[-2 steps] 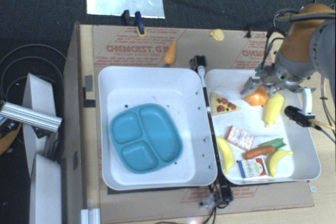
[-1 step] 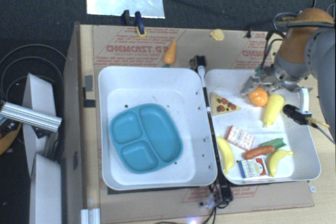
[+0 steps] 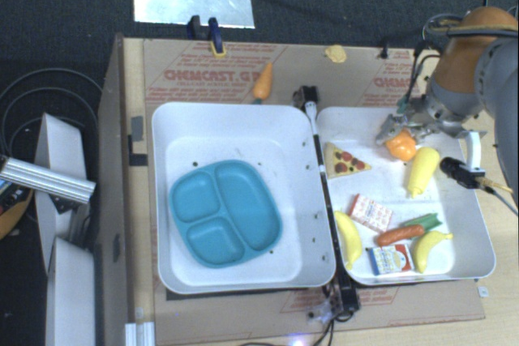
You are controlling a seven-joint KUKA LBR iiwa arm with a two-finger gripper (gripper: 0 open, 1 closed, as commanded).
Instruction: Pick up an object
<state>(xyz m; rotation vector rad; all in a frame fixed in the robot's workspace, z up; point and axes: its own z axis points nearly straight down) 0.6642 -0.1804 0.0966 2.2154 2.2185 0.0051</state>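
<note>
Camera view: hand [image 3: 403,128] low over the right bin [image 3: 478,255], directly above the orange fruit [image 3: 401,146] at the bin's far side, placed for a grab. Grip state: cannot tell. Pizza slice [image 3: 346,160] lies left of the fruit, yellow squash [image 3: 422,171] just right.

You can't tell how the pincer [image 3: 403,128] stands: its tips blur into the orange object [image 3: 401,146] at the far end of the right bin [image 3: 478,235], and whether they touch it is unclear. The arm [image 3: 478,65] is cut off by the right edge, so its base is out of your sight. The print on the two small cartons [image 3: 372,213] in that bin is too small to read. The near end of the left banana [image 3: 349,237] tucks against the bin wall. On the left, the dark cable loop [image 3: 32,105] and a grey bar [image 3: 45,178] run off the edge.
</note>
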